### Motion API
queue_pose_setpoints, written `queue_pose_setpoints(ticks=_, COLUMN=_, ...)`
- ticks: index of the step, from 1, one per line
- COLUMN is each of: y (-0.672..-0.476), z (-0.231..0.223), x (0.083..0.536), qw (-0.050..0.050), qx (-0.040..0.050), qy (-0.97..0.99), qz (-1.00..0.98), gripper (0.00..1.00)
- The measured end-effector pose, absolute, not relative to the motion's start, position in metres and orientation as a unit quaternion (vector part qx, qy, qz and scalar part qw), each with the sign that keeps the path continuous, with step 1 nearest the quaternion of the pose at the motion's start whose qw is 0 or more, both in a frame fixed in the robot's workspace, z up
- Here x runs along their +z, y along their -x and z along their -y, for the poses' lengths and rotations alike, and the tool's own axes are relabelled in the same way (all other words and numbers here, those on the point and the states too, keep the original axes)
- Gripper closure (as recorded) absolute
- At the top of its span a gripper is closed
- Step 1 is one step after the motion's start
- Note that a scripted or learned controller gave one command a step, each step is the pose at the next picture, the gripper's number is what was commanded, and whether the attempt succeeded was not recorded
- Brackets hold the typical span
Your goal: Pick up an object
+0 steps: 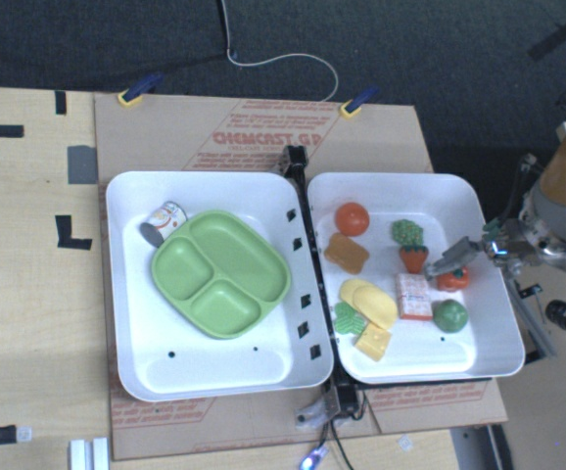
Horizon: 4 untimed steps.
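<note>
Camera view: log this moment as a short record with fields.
left bin: green divided plate; small cup on its side at the plate's upper left
right bin: orange ball, brown block, broccoli piece, yellow pieces, white packet, green ball, red piece
hand: over the right bin's right side, beside the red piece

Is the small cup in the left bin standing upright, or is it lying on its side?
On its side. The small cup lies in the left bin, its dark mouth facing sideways, beside the green plate.
</note>
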State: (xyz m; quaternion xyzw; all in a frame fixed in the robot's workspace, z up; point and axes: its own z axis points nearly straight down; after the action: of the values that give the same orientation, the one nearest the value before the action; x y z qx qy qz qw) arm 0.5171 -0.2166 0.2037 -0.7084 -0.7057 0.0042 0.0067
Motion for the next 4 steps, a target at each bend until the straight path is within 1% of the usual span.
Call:
queue_pose_setpoints(ticks=1, y=-0.52, z=0.216, x=0.212, qw=0.001, qx=0.0006, qy=0.707, qz=0.707, gripper=0.0)
queue_pose_setpoints(ticks=2, y=-0.522, z=0.215, x=0.148, qw=0.002, qx=0.0015, qy=0.707, qz=0.708, gripper=0.0)
queue_pose_setpoints(ticks=3, y=-0.519, z=0.213, x=0.086, qw=0.003, qx=-0.0001, qy=0.706, qz=0.708, gripper=0.0)
queue_pose_setpoints(ticks=4, y=-0.518, z=0.211, x=0.084, qw=0.003, qx=-0.0001, qy=0.707, qz=0.708, gripper=0.0)
